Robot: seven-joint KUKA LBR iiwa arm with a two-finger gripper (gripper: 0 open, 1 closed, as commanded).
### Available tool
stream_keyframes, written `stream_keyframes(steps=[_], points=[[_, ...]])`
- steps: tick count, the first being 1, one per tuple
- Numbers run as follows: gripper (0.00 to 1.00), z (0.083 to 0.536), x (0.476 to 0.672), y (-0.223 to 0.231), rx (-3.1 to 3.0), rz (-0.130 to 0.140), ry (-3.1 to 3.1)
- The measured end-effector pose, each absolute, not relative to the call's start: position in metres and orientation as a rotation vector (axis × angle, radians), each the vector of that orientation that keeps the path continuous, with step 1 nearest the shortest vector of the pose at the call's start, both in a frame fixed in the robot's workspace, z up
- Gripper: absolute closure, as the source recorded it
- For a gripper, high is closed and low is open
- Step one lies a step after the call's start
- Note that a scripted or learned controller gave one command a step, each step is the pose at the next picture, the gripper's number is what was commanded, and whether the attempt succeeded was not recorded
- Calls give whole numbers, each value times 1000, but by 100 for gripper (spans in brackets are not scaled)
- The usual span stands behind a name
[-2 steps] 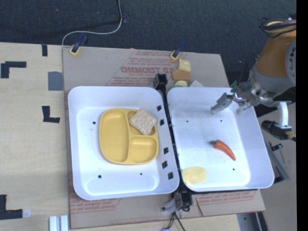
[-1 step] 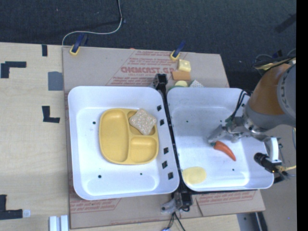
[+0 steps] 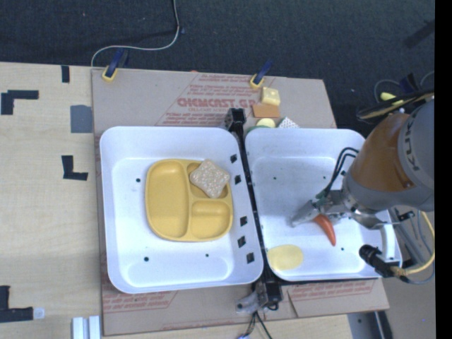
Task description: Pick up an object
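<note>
The gripper [image 3: 304,216] sits low in the right bin [image 3: 282,168], and I cannot tell if it is open or closed. A red pepper [image 3: 326,229] lies just beside it at about 4 o'clock (touching or not, I cannot tell), and a pale yellow disc [image 3: 285,258] lies near the bin's 7 o'clock corner. In the left bin [image 3: 120,189], a yellow tray [image 3: 176,207] holds a brown cracker [image 3: 210,179] at its 1 o'clock side.
</note>
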State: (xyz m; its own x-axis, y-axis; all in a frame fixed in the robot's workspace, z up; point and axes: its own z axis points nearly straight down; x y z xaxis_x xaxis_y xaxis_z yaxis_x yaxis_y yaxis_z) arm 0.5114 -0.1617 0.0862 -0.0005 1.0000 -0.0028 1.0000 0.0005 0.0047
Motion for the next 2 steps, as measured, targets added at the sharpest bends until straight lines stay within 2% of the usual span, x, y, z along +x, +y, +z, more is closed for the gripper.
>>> stream_keyframes(steps=[1, 2], points=[[100, 97, 513, -163, 2217, 3, 2218], [100, 189, 503, -70, 2208, 11, 2232]])
